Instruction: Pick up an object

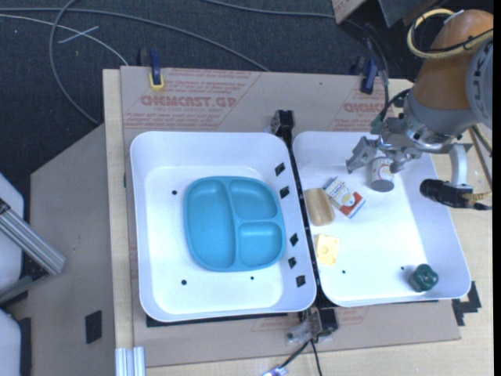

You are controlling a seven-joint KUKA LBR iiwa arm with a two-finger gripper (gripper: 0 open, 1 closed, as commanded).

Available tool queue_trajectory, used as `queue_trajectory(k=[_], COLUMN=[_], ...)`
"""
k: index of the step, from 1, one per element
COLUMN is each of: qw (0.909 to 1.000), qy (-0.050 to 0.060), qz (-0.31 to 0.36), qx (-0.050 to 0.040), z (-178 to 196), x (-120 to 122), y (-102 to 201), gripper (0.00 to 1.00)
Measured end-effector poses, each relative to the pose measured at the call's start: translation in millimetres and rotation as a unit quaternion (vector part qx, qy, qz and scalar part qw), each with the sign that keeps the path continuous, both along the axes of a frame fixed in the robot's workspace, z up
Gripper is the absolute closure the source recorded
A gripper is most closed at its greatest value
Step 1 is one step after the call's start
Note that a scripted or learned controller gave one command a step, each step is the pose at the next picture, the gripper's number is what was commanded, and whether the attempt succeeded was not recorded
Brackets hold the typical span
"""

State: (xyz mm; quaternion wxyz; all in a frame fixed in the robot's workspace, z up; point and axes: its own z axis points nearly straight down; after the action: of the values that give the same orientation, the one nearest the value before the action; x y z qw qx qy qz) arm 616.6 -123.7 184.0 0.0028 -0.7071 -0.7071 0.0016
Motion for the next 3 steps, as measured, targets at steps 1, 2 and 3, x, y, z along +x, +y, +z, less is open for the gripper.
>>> queue_trajectory(k=[1,2,3], qw=[1.0,1.0,1.0], qy=[0.0,-0.004,-0.005], qz=[0.0,0.0,0.0], qx=[0.0001,-0.0002,-0.0013], z=[-63.4,-48.1,8.0], x=[0.3,2.2,9.1], y=[0.2,0.0,-8.2], gripper=[0.0,1.0,1.0])
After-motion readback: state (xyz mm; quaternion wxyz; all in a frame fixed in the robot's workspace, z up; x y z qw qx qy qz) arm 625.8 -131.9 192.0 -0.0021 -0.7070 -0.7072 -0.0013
